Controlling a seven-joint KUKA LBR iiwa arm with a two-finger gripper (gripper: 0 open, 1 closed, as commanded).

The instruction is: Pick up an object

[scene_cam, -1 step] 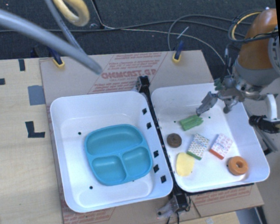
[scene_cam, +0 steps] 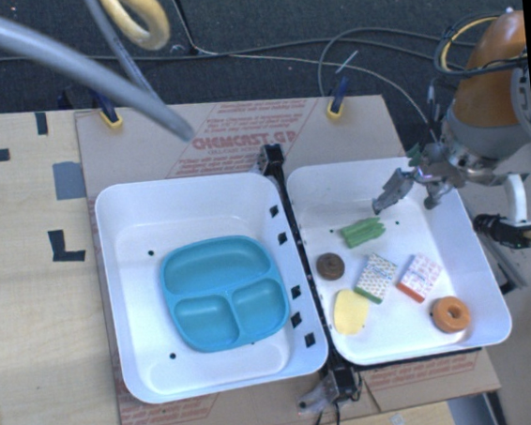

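Pincer (scene_cam: 405, 192) hanging open and empty over the right bin (scene_cam: 456, 234), just above a green block (scene_cam: 362, 232) lying near the bin's middle; brown disc (scene_cam: 330, 266), yellow piece (scene_cam: 351, 313), two patterned packets and an orange ring (scene_cam: 450, 315) sitting nearby; blue tray (scene_cam: 224, 291) resting in the left bin (scene_cam: 130, 268)

**Cut off, blurred, or too small to read**

The arm (scene_cam: 497, 79) runs out past the right edge, so its base is unseen. A blurred grey tube (scene_cam: 61, 58) crosses the top left corner, its upper end cut off by the frame. The print on the two patterned packets (scene_cam: 378, 277) (scene_cam: 419, 277) is too small to read.
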